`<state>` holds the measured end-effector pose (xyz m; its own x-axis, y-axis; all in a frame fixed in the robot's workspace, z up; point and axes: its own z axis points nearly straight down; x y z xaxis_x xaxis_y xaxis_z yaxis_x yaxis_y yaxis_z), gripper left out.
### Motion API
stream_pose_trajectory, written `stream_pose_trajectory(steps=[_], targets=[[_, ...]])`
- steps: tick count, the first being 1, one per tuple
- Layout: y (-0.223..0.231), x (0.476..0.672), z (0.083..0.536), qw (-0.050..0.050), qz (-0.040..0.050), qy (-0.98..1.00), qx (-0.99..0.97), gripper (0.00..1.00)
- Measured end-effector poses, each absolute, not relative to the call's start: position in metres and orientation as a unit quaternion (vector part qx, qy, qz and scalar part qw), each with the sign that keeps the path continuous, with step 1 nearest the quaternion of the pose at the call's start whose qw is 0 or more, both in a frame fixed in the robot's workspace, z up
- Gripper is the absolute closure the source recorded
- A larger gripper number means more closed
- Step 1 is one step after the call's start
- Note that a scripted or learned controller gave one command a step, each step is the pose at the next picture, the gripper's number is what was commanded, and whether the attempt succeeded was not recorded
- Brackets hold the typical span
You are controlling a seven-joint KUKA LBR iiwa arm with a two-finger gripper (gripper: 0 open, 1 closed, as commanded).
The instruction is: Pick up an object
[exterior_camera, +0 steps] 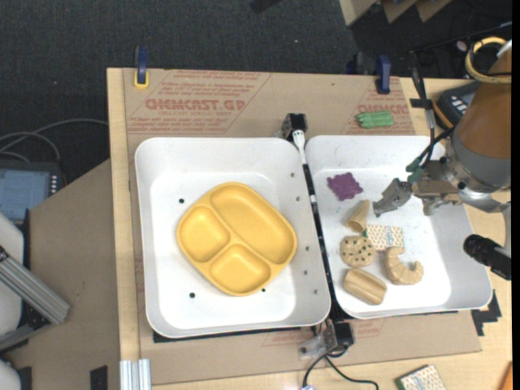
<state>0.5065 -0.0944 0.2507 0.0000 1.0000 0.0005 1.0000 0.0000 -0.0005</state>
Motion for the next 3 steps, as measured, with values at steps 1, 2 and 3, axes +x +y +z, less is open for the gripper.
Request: stream_pose_trajectory(steps=[1, 2, 3], targets=[[-0.121, 0.486, 0.1, 0.004, 0.0025, -0.706, -0.708, 0.0], [-0.1, 0.598, 0.088, -0.007, -0.0042, -0.709, -0.705, 0.0], [-0.101, 0.619, 0.085, -0.002, -0.0009, -0.707, -0.707, 0.0]])
